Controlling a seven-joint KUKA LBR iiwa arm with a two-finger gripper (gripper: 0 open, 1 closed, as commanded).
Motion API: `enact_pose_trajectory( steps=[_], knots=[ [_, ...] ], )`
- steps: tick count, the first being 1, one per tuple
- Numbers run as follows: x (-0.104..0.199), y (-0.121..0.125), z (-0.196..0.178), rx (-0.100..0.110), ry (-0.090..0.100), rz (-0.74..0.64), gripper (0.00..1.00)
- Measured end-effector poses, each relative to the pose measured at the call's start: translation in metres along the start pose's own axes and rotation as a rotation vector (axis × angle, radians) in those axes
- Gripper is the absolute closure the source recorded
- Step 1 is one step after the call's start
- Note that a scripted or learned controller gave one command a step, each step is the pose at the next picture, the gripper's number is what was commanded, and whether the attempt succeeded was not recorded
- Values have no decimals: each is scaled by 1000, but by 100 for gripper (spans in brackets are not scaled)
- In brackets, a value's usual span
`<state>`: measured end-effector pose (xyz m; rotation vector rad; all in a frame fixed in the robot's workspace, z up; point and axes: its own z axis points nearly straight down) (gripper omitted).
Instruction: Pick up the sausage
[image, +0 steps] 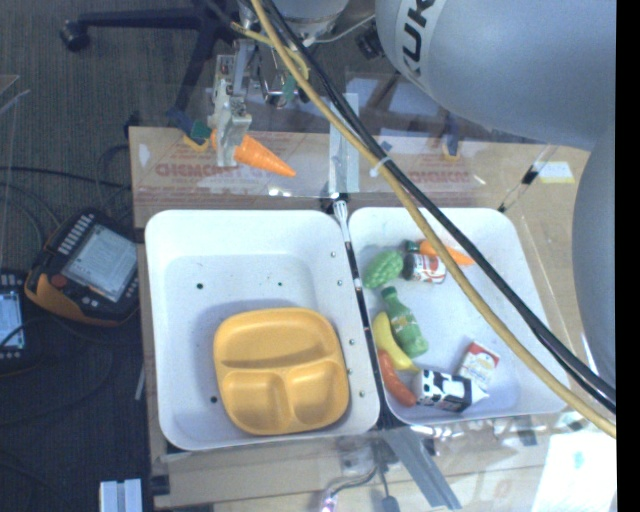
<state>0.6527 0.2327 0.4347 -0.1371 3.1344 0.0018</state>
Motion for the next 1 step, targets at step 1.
enact_pose_trajectory(
  steps=[1],
  knots=[
    [2, -90, 0, -2, 0, -677, 100]
  ],
)
